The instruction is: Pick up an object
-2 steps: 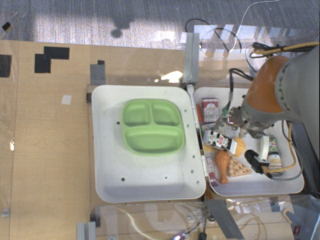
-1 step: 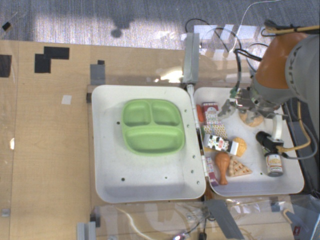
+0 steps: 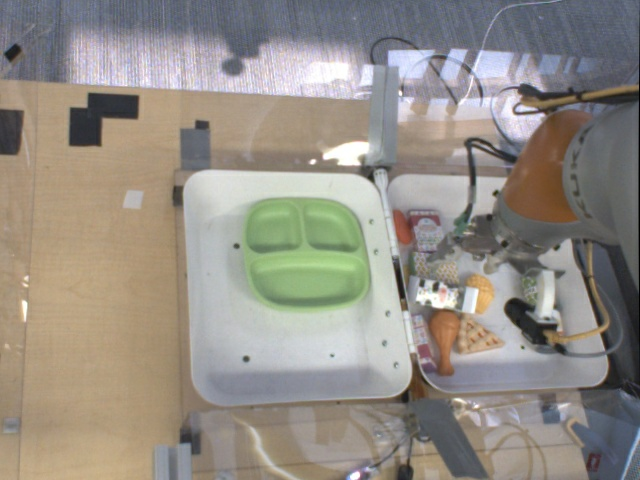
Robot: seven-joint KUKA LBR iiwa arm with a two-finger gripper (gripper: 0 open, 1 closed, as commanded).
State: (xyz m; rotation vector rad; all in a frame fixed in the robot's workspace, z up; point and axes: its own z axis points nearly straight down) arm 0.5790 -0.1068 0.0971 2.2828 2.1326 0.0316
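I see open white floor all around the green three-compartment plastic plate (image 3: 305,252) in the left white bin (image 3: 215,368), widest along its near side. The right white bin (image 3: 590,373) is tight: small toy food items (image 3: 455,303) crowd its left half, and the grey arm with the orange band (image 3: 560,183) overhangs its far right part.

the scene is bright and evenly lit, with daylight-like patches falling across the grey floor (image 3: 200,28) at the top, where soft dark blobs of shadow sit near the middle. a white glare spot burns out on the clear sheet near the top edge of the left bin (image 3: 300,378), beside the metal post (image 3: 382,118). the bin's white floor shades to grey toward its lower edge. the green plate (image 3: 305,253) is crisp with little shadow. the picture is slightly soft overall, and the small things in the right bin (image 3: 580,368) blur together.
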